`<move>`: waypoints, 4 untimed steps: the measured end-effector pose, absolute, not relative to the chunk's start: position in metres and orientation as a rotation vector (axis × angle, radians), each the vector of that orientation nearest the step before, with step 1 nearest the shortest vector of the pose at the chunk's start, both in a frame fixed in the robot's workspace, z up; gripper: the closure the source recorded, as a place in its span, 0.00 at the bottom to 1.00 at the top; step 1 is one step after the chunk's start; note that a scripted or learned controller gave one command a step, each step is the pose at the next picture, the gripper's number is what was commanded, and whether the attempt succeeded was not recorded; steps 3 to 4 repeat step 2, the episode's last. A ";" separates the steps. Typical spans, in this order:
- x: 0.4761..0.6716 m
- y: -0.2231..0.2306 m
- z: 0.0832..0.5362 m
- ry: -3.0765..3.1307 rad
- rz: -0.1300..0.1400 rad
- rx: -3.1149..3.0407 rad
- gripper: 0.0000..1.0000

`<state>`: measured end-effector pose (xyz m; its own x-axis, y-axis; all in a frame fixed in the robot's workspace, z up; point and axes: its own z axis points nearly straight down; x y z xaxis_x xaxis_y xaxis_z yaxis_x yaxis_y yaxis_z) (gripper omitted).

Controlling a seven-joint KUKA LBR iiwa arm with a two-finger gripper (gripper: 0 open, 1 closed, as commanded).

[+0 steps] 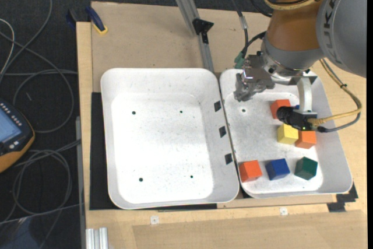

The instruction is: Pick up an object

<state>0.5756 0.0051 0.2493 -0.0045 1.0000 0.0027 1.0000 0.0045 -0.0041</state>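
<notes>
Where the arm (303, 14) comes in from the right, its gripper (243, 92) hangs over the far left part of the right bin (259, 137), close to the wall shared with the left bin (163, 137). Whether the gripper is spread or closed cannot be told from this angle, and no block can be seen in its grasp. Whether it touches the bin floor is also unclear.

All six blocks lie in the right bin. The red block (280, 108) sits nearest the gripper, to its right and apart from it. Nearer the camera, the yellow block (287, 134) and an orange block (307, 138) stand side by side, touching or nearly so. Along the near wall there is a row of three, each a little apart from the next: the front orange block (251, 169) on the left, the blue block (278, 168) in the middle and the green block (306, 168) on the right.

The left bin's floor shows fine grey speckling and a few small dark dots. Three black tabs (222, 131) sit along the seam between the two bins.

Both bins rest on a pale wooden bench (145, 26). A grey metal strut (183, 3) rises at a slant from behind the bins. A small blue and yellow item (96, 19) lies at the bench's far left corner. Cables (35, 67) loop over the dark floor on the left, beside a handset (11, 131) with a lit screen.
</notes>
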 end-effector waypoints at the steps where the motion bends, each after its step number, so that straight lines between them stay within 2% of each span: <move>1: 0.546 0.046 0.257 -2.225 -0.001 -2.212 1.00; 2: 0.516 0.086 0.258 -2.225 0.002 -2.212 1.00; 4: 0.516 0.086 0.258 -2.225 0.002 -2.212 1.00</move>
